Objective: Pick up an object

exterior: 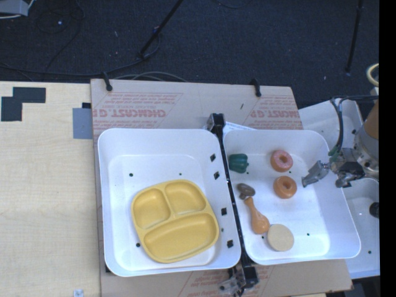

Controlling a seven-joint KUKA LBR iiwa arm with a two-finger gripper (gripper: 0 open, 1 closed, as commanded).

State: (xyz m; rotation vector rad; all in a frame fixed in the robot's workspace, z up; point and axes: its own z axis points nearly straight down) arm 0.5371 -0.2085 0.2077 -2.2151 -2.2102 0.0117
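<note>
The right bin (322,243) holds a green pepper-like piece (238,162), a pink-iced doughnut (281,161), a plain orange doughnut (285,187), a wooden spoon-like piece (252,208) with a grey-brown head, and a cream round disc (280,237). My gripper (329,174) hangs over the right side of this bin, to the right of the orange doughnut. Its two fingers stand apart, and nothing sits between them.
The left bin (117,150) holds a yellow divided tray (176,219). A black clamp bar (226,193) runs between the bins. Cardboard lies under both bins, and cables hang by the arm at the right.
</note>
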